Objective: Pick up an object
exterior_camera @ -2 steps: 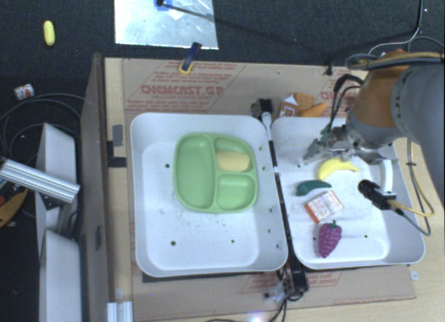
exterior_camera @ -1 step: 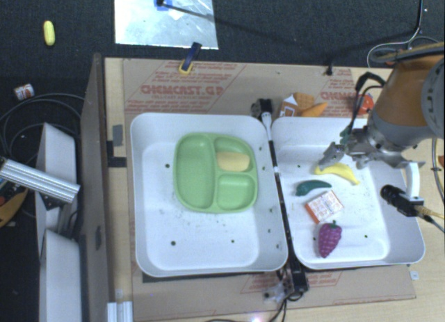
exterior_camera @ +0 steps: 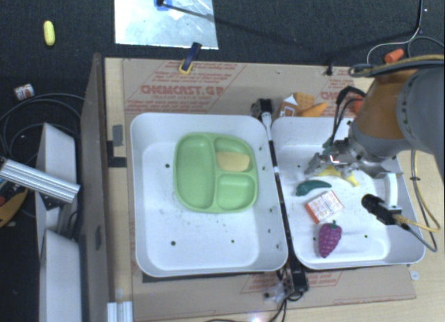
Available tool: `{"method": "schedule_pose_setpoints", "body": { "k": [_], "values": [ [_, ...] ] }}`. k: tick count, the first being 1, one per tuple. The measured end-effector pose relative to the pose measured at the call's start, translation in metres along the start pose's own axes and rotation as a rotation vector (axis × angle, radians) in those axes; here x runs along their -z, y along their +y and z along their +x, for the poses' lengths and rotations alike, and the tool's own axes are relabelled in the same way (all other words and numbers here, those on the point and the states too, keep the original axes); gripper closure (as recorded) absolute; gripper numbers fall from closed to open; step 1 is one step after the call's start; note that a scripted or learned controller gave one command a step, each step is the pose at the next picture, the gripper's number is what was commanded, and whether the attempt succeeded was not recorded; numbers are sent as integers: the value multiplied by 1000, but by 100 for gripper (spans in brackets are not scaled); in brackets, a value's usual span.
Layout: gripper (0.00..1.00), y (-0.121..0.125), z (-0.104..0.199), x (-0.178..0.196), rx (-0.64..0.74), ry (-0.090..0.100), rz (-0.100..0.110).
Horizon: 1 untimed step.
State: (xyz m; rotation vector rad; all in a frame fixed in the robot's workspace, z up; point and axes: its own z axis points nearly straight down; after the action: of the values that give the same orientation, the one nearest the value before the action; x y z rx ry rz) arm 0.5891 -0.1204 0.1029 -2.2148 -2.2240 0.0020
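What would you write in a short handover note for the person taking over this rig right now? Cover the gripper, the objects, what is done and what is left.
Gripper: low in the right bin, near its upper part; nothing seen between its fingers.
Right bin: teal piece, red-and-white box, purple grape bunch, yellow item partly under the gripper.
Left bin: green divided plate with a yellow piece.
Done: no pick visible.
Left: grasp and lift one object.

Lighting the bench evenly from overhead; washing out the two white bins [exterior_camera: 160, 251] toward glare; bouncing hard off the foil sheet [exterior_camera: 165, 6] at eleven o'clock; casting only soft, short shadows; smearing the arm [exterior_camera: 407, 112] at three o'clock slightly; showing mild grain and softness toward the edges.
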Motion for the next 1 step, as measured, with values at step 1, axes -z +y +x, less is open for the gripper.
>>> {"method": "schedule_pose_setpoints", "body": {
  "k": [1],
  "values": [
    [0,-25,27,-20,1,1,1]
  ]
}}
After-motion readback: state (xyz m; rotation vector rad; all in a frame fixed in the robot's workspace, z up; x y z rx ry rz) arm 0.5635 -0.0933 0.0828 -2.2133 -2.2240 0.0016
